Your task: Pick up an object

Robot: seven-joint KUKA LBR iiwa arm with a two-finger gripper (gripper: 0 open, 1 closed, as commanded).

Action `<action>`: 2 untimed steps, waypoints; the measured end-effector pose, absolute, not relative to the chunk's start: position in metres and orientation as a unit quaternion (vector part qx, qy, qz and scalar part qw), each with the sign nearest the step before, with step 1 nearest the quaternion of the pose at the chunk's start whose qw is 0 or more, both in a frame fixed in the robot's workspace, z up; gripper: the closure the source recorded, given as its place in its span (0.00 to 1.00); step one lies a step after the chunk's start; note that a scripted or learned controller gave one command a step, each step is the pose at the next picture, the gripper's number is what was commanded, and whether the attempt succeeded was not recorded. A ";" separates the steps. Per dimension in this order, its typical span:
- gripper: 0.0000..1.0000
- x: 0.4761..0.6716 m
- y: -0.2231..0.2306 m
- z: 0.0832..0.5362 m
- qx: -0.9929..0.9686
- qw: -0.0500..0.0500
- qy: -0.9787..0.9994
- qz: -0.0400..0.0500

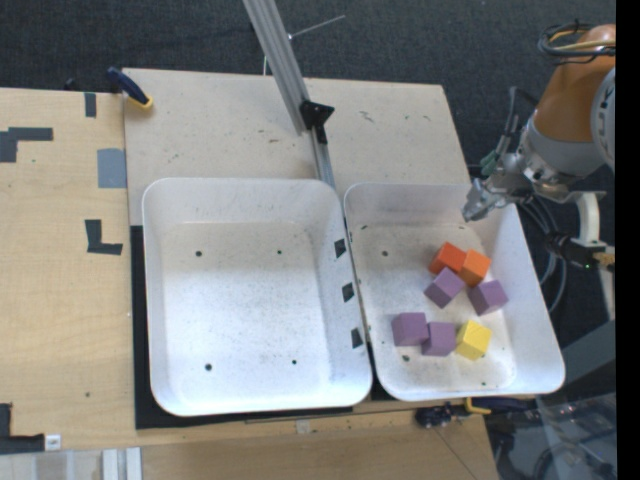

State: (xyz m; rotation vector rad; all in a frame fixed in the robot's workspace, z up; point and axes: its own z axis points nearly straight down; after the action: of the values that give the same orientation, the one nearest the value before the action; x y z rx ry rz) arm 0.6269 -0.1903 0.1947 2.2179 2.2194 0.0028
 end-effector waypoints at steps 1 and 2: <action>1.00 0.635 -0.181 0.247 0.706 0.002 0.708 0.002; 1.00 0.635 -0.181 0.267 0.706 0.001 0.708 0.001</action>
State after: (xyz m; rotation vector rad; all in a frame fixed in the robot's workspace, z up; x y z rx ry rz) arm 0.6353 -0.1807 0.2674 2.2183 2.2224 0.0019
